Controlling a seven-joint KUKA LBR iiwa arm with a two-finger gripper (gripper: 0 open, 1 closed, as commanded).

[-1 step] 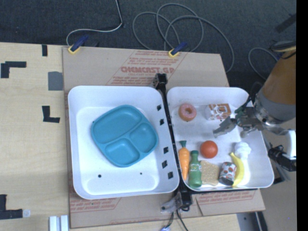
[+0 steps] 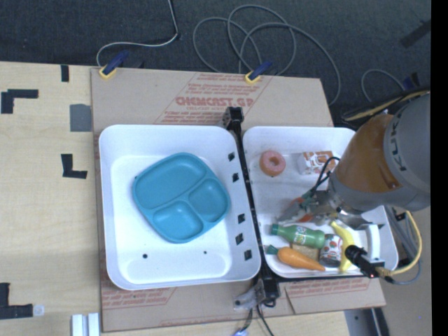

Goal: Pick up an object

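Note:
The right bin (image 2: pixel 294 136) holds a pink donut (image 2: pixel 272 163), a small printed packet (image 2: pixel 313 162), a green bottle (image 2: pixel 302 234) lying on its side, an orange carrot (image 2: pixel 299 259) and a yellow banana (image 2: pixel 342 242). My gripper (image 2: pixel 312 207) is low in this bin, just above the green bottle and right of the bin's middle. The arm's grey and orange wrist (image 2: pixel 374 165) covers the bin's right side. Small reddish items beside the gripper are too cluttered to make out.
The left bin (image 2: pixel 112 208) holds a blue divided plate (image 2: pixel 182 196). A black divider (image 2: pixel 241 187) runs between the bins. Both bins rest on cardboard (image 2: pixel 210 96), with cables (image 2: pixel 266 33) lying on the dark floor behind.

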